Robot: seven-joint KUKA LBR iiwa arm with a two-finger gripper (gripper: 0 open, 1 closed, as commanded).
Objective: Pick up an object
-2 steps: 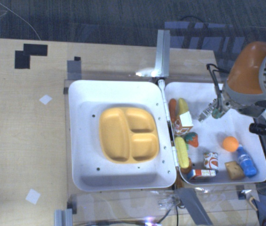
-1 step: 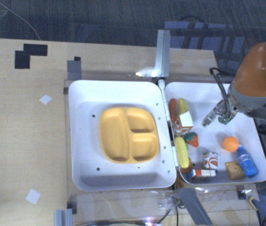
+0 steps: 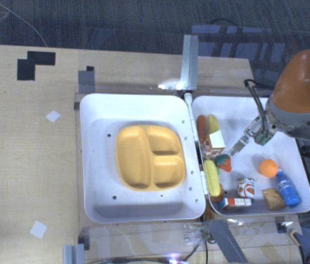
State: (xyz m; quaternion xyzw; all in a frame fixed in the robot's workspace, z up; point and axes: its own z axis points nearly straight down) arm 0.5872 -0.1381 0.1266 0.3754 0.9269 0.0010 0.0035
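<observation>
The right bin (image 3: 237, 111) holds several small toys. Along its left wall lie a red sausage (image 3: 201, 126), a yellow-green corn cob (image 3: 213, 124), a small white carton (image 3: 216, 142), a red and green toy (image 3: 222, 163) and a second corn cob (image 3: 212, 177). My gripper (image 3: 236, 146) reaches in from the right, slanting down and left. Its tip hangs just right of the carton and just above the red and green toy. Nothing shows in its grasp.
An orange ball (image 3: 268, 168), a blue bottle (image 3: 287, 191), a brown block (image 3: 273, 198), a small can (image 3: 245, 187) and a red and white tube (image 3: 234, 203) lie along the right bin's front. The left bin (image 3: 94, 147) holds a yellow divided tray (image 3: 149, 157).
</observation>
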